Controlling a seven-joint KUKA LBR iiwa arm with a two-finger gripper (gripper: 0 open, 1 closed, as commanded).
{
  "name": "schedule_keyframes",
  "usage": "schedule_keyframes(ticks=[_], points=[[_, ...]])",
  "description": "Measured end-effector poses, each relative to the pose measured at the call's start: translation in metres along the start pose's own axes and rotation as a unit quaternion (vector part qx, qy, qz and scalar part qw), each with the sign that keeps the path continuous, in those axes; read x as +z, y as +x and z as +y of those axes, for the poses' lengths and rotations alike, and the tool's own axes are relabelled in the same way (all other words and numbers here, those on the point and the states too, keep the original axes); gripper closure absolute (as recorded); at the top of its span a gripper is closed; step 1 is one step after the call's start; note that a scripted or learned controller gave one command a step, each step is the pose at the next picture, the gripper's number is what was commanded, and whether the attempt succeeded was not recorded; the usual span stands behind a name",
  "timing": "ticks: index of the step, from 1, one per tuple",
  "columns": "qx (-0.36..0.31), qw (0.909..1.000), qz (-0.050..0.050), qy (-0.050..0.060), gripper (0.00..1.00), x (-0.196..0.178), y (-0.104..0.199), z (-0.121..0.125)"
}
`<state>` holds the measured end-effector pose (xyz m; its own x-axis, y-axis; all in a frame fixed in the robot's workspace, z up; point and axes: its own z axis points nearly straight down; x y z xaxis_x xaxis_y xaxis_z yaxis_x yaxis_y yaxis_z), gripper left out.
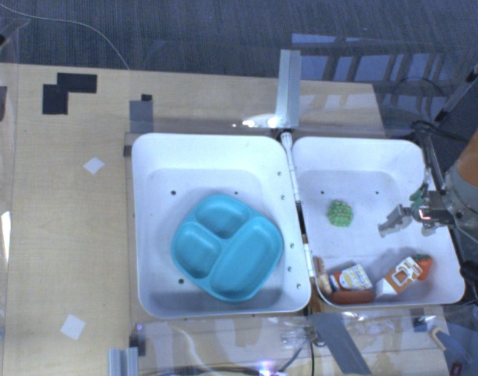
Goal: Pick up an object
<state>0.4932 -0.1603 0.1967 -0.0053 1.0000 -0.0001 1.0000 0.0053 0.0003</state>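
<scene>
Claw [396, 222] hovers low over the right bin [364, 159], fingers apart, holding nothing. Green ball [340, 213] sits just beside it; cartons [355, 276] and carrot [424, 265] lie along the near wall.

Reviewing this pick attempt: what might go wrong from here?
1. The pincer hangs over bare floor of the right bin, so closing here would likely grab nothing.
2. The small cartons and lie against the bin's near wall, leaving little finger room.
3. The green ball may roll when touched.
</scene>
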Motion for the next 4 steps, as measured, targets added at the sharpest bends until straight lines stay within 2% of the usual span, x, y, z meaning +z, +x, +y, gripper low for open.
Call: schedule_keyframes(ticks=[1, 2, 3, 4], points=[[0.065, 0.9979, 0.000, -0.001, 0.00, 0.103, -0.033, 0.027], [0.049, 0.9988, 0.000, -0.003, 0.00, 0.110, -0.002, 0.137], [-0.217, 0.9762, -0.001, -0.004, 0.00, 0.110, 0.048, 0.147], [-0.157, 0.9875, -0.001, -0.005, 0.00, 0.108, 0.062, 0.086]])
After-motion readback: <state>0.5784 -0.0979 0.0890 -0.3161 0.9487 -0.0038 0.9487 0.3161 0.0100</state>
